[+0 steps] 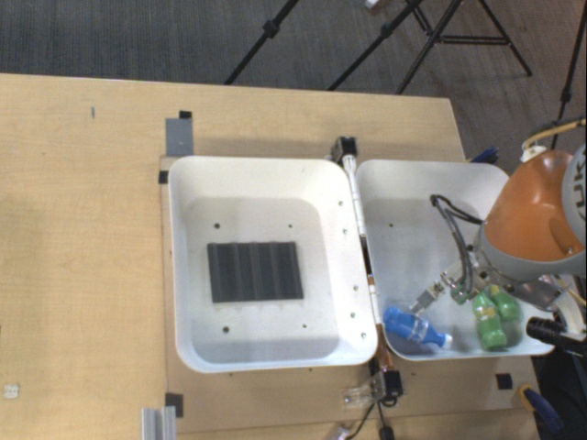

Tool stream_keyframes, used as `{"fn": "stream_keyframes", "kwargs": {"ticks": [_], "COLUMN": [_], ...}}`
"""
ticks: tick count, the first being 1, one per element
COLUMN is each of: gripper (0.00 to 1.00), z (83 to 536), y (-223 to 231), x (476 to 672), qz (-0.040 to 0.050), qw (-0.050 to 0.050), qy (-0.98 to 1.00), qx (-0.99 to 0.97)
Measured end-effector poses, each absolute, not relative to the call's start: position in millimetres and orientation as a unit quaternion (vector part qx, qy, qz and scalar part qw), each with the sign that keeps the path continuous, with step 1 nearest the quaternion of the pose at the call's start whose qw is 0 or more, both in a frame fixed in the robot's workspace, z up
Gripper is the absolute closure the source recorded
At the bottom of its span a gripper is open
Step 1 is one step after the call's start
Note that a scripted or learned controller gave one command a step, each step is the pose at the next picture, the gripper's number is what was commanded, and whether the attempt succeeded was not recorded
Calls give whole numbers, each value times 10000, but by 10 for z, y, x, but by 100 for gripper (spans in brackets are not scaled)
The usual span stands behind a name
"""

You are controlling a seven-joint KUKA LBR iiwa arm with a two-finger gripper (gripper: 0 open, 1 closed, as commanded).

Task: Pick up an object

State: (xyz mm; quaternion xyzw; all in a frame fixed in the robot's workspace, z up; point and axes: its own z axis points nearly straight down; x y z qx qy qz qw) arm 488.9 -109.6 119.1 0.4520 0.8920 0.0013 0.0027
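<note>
My gripper (431, 295) hangs low in the right bin (404, 191), near its front edge, at the end of the grey arm with the orange band (537, 214). Just below and left of its tip lies a small blue object (415, 328) in the bin's front left corner. To the right of the gripper sit green bottle-like objects (493, 319), partly covered by the wrist. A dark grey ribbed rectangular block (255, 271) lies flat in the middle of the left bin (193, 200).
Black cables (454, 218) loop from the wrist over the right bin's floor. A divider rail (359, 236) runs between the two bins. The wooden bench (83, 246) spreads to the left; tripod legs (431, 26) stand on the carpet behind.
</note>
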Motion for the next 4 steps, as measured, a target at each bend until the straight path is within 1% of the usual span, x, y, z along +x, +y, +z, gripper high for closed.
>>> {"fn": "stream_keyframes", "kwargs": {"ticks": [1, 2, 3, 4], "gripper": [0, 0, 0, 0], "z": [1250, 1144, 908, 1051], "y": [-1579, -1851, -1612, -1630], "x": [4891, 4897, 4911, 5008], "qz": [13, 25, 15, 13], "qw": [37, 26, 69, 35], "qy": [8576, 8374, 8734, 8737], "qx": [5143, 5465, 4869, 4865]}}
